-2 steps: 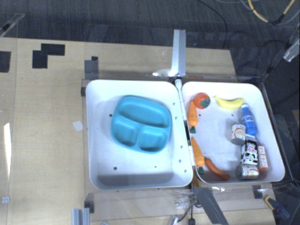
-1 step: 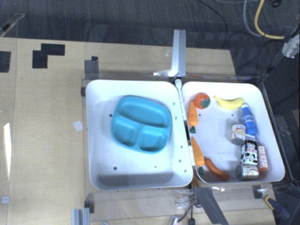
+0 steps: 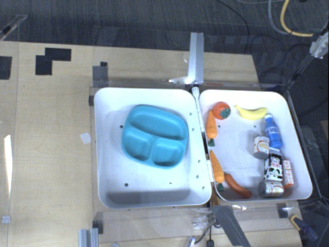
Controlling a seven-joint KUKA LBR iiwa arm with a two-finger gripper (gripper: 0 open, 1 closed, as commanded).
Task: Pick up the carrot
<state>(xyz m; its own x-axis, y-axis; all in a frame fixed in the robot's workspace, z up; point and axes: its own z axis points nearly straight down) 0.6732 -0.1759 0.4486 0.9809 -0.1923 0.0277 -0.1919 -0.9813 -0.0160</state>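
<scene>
Wooden surface [image 3: 51, 153] carried two white bins side by side. Left bin [image 3: 110, 189] held a blue divided plate [image 3: 154, 135], approx. centre. Right bin [image 3: 295, 133], contents along its left wall: one carrot [image 3: 211, 124] w/ green tip toward the near side, and a second carrot [image 3: 216, 167] nearer the front, touching the wall. A red-brown sausage-shaped item [image 3: 237, 186] lay just beside the second carrot's lower end. A tomato [image 3: 221, 110] sat touching the first carrot's top. Further right: banana [image 3: 251, 112] near the back wall, blue bottle [image 3: 272, 133], small can [image 3: 261, 146], and a black-and-white carton [image 3: 274, 170] by the right wall. End effector state: cannot tell.
</scene>
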